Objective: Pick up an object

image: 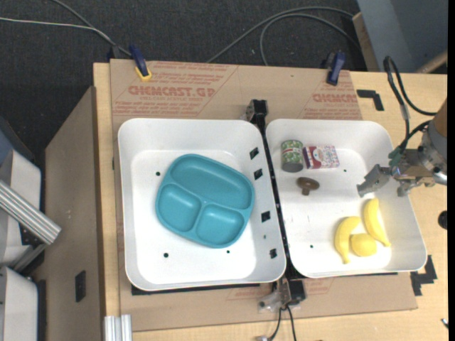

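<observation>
Just below the gripper (389, 178), bananas (361, 231) lie in the right bin (409, 219), untouched. Gripper hovers over bin's right edge; open or closed, cannot tell. Farther left: brown piece (308, 185), can (291, 155). Judged: nothing picked yet, grasp remains.

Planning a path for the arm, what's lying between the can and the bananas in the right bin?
In the camera view, a small brown object lies on the bin floor between the can and the bananas, nearer the can; the rest is bare.

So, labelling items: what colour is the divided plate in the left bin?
Teal blue: the divided plate, clearest in the camera view.
</observation>
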`<state>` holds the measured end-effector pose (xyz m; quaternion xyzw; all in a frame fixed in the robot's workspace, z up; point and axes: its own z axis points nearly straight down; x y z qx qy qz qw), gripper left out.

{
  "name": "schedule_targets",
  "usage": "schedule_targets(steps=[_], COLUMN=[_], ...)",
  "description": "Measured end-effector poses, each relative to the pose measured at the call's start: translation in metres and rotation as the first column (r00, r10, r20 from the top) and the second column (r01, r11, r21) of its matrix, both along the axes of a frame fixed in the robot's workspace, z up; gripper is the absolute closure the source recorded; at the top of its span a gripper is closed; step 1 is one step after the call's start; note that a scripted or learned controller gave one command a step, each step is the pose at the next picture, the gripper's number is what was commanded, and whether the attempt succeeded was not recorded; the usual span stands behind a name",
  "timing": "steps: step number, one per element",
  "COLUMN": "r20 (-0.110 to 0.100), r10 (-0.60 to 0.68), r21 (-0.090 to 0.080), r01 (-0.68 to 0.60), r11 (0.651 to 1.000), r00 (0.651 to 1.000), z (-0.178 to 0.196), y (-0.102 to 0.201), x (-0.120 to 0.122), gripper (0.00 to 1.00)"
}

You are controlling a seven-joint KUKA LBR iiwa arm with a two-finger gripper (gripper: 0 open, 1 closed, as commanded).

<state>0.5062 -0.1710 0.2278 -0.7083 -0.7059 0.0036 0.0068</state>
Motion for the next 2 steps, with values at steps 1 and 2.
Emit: schedule_targets(steps=[1, 2], r20=[0.013, 0.006], r10=[0.004, 0.003], r21=[-0.003, -0.001], r01=[-0.004, -0.003], r11=[1.000, 1.000], r00=[1.000, 1.000], z=[0.007, -0.056], y=[0.001, 0.002], x=[0.003, -0.002], gripper=[0.00, 0.00])
